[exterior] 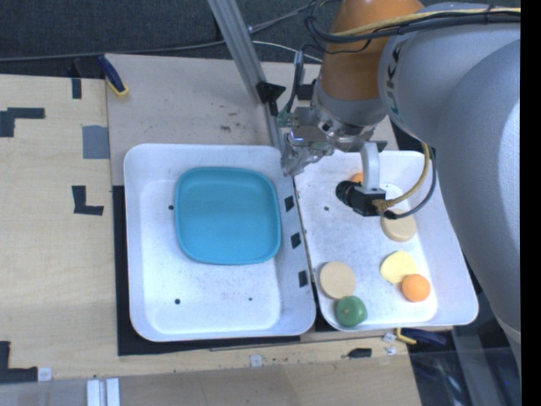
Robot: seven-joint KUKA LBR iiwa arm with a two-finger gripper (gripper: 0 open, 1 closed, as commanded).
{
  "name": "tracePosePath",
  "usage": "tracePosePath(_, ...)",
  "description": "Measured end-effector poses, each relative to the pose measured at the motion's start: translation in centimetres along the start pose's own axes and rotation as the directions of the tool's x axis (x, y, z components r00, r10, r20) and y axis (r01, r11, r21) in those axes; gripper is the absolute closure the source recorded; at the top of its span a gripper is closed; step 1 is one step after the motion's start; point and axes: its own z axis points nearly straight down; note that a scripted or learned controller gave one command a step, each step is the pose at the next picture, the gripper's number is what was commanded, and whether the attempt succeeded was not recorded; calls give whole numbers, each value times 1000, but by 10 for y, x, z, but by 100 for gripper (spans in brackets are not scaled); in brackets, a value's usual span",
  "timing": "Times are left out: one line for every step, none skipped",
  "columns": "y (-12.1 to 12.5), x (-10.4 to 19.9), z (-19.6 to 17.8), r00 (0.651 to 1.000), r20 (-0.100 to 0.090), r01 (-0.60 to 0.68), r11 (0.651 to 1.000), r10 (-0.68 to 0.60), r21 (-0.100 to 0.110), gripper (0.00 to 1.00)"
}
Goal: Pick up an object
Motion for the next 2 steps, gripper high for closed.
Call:
tracePosePath(4,46,17,1000,1,-1,1000,1,1,100)
tracePosePath(4,44,16,1000,2,-4,1000,4,0,0)
